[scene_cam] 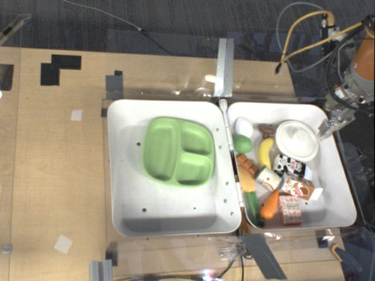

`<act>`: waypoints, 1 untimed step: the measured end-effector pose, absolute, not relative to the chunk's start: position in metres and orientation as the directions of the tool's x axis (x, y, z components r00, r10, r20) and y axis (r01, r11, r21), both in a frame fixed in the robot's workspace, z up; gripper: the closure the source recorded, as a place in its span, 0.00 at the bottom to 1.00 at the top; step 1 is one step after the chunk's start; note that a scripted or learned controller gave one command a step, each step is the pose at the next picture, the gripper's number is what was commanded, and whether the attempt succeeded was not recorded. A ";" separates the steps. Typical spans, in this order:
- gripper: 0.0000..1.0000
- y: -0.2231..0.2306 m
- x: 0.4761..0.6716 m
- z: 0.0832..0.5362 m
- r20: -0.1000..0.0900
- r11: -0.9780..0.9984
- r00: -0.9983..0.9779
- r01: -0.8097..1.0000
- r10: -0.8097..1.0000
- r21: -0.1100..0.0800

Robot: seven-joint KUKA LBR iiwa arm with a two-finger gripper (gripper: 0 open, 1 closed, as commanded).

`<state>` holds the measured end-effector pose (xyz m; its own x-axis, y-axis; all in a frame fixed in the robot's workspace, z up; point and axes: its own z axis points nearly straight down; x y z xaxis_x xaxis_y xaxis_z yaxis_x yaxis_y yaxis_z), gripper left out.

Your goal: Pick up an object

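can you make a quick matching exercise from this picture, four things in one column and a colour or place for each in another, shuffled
Things:
1. divided plate
2. banana
3. carrot
4. bowl

Colour or place:
A. white, near the right bin's far right corner
B. orange, near the right bin's front edge
C. green, alone in the left bin
D. yellow, just left of the bowl

Pairs: 1-C, 2-D, 3-B, 4-A
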<state>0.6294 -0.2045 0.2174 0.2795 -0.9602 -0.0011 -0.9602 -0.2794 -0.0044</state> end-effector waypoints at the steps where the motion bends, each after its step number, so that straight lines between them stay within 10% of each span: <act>1: 1.00 -0.196 0.656 0.256 0.003 -0.619 0.619 -0.786 -0.786 -0.007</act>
<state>0.6561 -0.1957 0.2560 0.6187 -0.7857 0.0025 -0.7856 -0.6187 -0.0069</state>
